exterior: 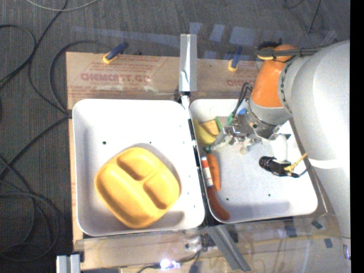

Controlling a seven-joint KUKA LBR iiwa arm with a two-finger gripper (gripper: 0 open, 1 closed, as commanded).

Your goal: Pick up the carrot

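The slender orange carrot (213, 171) lay along the left wall of the right-hand white bin (267, 205), so a grasp there probably had little room. The grey gripper (238, 137) hung just up-frame of it, beside a yellow curved piece (206, 131). I could not tell whether it was open.

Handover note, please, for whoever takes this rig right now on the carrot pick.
Gripper: over the upper left part of the right bin, beside a yellow item; whether it is open or shut can't be judged.
Carrot: lying along the right bin's left wall, apart from the gripper and nearer the camera.
Done: nothing visible; the carrot is not lifted.
Left: bring the gripper over the carrot, grasp it, lift it.
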